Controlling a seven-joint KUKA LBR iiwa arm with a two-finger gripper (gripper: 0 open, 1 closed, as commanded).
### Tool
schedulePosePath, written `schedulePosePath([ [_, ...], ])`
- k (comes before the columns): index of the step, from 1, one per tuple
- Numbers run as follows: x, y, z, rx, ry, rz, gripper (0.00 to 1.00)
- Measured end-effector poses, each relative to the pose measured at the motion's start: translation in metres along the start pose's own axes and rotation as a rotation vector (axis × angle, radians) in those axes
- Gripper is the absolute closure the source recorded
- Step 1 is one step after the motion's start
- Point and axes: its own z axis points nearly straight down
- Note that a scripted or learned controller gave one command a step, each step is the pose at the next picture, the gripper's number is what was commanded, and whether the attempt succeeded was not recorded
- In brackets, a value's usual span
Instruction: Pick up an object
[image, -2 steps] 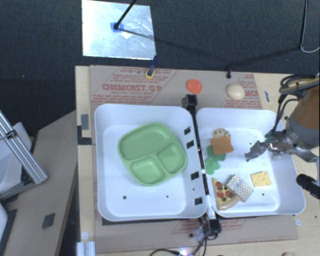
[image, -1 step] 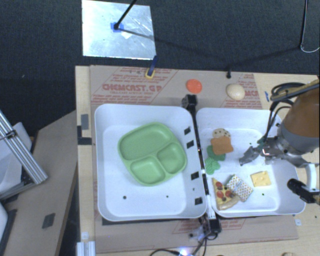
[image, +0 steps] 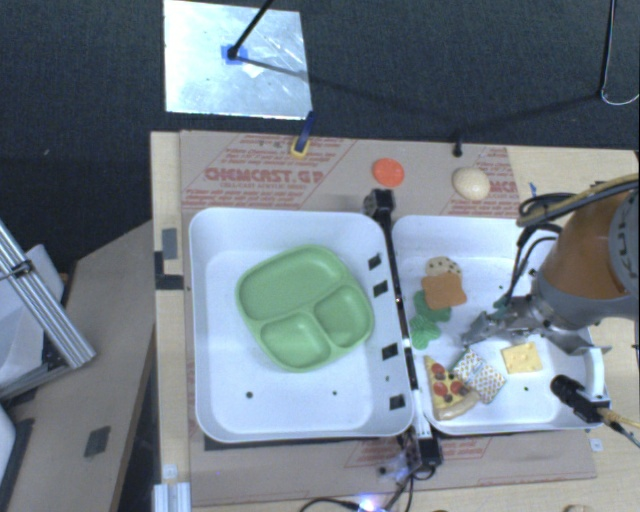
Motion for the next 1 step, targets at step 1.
schedulePosePath([
  [1, 0.0, 0.0006, -0.0017, -0.004, -0.001, 0.001, 0.0],
])
